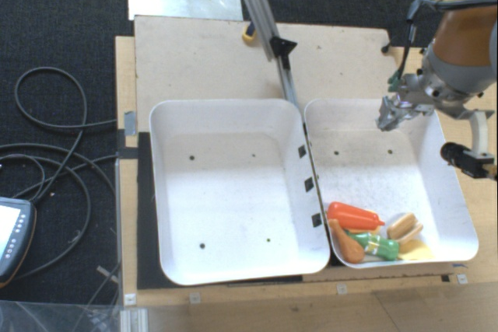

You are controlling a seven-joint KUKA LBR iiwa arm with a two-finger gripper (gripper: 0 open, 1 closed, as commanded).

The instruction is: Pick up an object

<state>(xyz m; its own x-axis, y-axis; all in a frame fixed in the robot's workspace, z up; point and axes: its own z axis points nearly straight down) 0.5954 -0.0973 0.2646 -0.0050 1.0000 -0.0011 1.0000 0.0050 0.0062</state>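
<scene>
In the right bin (436,175), a cluster of toy foods lies against the near wall: an orange-red carrot (355,215), a second orange piece (345,242) below it, a green bottle-shaped item (379,246), a tan bun (404,226) and a pale yellow piece (415,249). My gripper (389,117) hangs over the far part of the right bin, well away from the cluster. Nothing shows between its fingers.
The left bin (167,190) stands beside the right one, with a dark-marked divider (308,184) where they meet. A slanted metal pole (261,8) crosses the back of the bench. Cables (47,128) and a handheld pendant (12,233) lie on the floor at left.
</scene>
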